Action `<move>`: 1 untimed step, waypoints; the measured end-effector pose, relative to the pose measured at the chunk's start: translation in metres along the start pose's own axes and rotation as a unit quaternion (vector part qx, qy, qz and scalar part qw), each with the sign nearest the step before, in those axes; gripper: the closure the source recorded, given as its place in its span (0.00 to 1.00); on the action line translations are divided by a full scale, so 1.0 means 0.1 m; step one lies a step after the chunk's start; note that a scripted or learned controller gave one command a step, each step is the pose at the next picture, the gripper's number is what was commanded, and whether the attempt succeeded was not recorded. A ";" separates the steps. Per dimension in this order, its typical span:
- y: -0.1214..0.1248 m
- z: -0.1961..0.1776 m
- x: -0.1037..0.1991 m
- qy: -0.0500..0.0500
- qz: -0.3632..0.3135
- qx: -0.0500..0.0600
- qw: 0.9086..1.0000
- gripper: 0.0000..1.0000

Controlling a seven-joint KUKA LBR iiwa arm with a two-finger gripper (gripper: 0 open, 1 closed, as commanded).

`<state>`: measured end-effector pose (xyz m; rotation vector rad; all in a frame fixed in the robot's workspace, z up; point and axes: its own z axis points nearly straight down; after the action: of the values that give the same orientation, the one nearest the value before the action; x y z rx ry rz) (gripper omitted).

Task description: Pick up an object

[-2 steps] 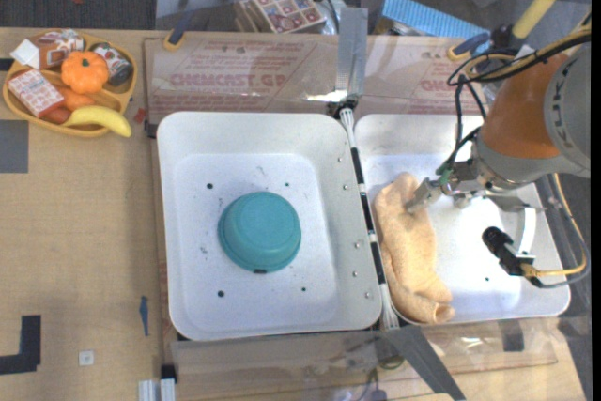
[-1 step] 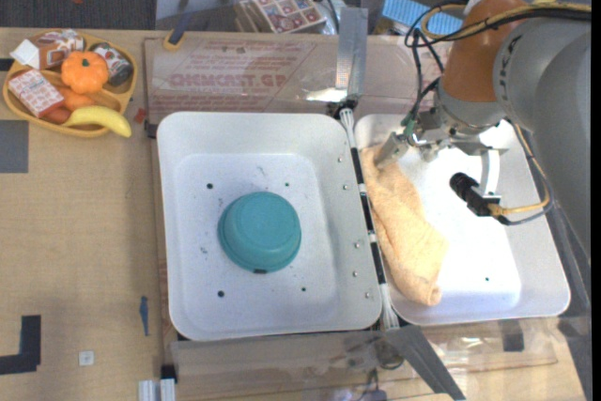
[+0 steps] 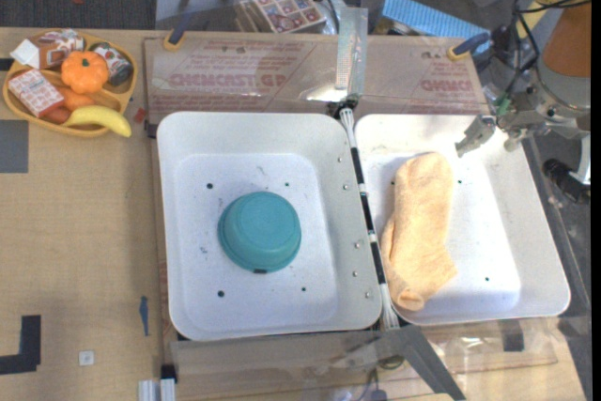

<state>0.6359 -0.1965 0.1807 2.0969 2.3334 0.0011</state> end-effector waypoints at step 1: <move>-0.03 0.92 0.92 0.000 0.026 -0.003 1.000 0.00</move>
<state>0.6231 -0.1061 0.0887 2.1547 2.2761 0.0081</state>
